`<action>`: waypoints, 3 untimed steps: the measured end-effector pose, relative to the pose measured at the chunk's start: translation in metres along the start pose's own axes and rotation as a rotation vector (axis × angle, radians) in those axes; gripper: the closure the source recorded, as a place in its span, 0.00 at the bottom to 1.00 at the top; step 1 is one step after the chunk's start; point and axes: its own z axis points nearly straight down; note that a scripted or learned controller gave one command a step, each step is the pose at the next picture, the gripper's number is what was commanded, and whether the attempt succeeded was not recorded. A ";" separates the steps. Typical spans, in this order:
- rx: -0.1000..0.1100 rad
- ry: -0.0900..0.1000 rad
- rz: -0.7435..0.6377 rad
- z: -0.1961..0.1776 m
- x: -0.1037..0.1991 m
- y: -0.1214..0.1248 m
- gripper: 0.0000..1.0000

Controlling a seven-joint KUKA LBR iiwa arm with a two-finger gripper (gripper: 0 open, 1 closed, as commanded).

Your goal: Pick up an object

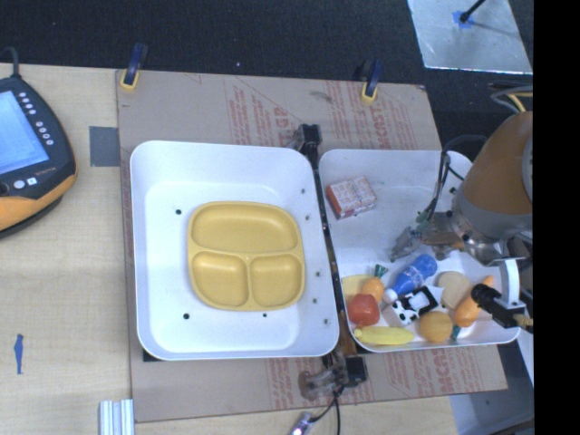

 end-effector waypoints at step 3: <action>0.000 0.001 -0.001 0.005 0.013 -0.023 0.00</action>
